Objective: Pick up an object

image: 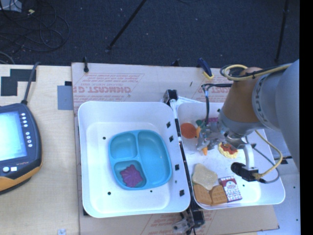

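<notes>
My gripper (207, 140) hangs low over the back left part of the right bin (274, 195). Just left of it lies an orange-red ball (188, 129), and a small orange piece (205, 151) sits right under its tip. A yellow and red toy food item (228, 151) rests just to its right, partly hidden by the wrist. A bit of green (199, 123) shows behind the gripper. Nothing visibly hangs from the gripper.
Near the right bin's front lie a pale bread slice (205, 176), brown crackers (211, 195) and a small red box (231, 189). The left bin (93, 131) holds a blue divided plate (146, 151) with a purple item (130, 175). A tablet (14, 141) lies far left.
</notes>
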Robot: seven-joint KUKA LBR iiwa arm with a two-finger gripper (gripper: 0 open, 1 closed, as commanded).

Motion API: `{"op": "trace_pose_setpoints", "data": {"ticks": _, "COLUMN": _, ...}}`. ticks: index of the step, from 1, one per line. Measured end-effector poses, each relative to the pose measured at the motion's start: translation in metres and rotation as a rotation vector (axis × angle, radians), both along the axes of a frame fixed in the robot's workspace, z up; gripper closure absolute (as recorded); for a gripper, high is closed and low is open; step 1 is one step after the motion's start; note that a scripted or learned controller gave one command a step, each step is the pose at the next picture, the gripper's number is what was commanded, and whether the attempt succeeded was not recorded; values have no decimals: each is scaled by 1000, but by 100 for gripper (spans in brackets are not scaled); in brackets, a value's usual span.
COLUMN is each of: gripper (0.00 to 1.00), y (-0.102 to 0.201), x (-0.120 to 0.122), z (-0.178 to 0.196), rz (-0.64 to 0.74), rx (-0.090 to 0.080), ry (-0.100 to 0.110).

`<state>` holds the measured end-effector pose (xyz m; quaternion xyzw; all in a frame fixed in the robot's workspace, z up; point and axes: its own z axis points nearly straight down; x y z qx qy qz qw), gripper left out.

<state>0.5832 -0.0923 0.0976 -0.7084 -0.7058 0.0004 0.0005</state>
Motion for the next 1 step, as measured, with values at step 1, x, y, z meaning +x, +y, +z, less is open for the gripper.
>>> {"op": "trace_pose_setpoints", "data": {"ticks": 1, "gripper": 100, "y": 64, "x": -7, "z": 96, "rz": 10, "rx": 3, "ry": -7}}
